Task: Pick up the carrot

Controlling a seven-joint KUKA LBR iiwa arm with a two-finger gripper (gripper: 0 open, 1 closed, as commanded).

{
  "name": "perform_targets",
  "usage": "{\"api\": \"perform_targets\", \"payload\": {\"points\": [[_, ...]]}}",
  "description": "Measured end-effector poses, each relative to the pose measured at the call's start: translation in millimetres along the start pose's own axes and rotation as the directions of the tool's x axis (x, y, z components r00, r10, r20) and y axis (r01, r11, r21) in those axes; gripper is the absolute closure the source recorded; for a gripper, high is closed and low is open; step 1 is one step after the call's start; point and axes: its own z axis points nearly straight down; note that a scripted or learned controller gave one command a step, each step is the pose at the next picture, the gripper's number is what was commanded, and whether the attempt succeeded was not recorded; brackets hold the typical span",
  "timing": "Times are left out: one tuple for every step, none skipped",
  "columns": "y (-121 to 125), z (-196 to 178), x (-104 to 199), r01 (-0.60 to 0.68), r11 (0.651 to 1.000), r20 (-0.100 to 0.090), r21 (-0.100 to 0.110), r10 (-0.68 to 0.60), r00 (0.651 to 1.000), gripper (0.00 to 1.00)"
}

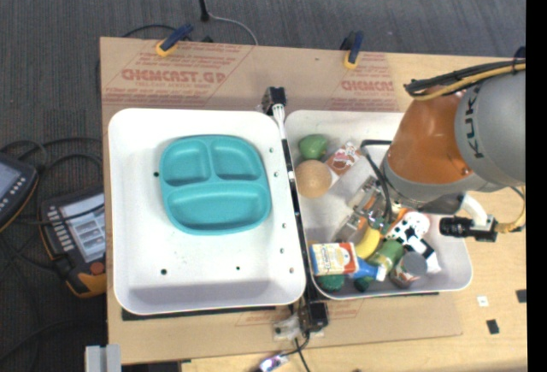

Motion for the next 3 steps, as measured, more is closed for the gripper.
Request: {"api": "perform_targets", "payload": {"points": [[0.9, 0.5, -20.7, 0.250, 0.968, -0.003, -0.004, -0.250, 0.968, 0.00], [-14.0, -1.4, 4.3, 0.461, 0.887, 0.021, -0.003, -0.461, 0.887, 0.00], [-16.6, -3.0, 33.4, 0.626, 0.780, 0.037, 0.004, -0.626, 0.779, 0.00]]}}
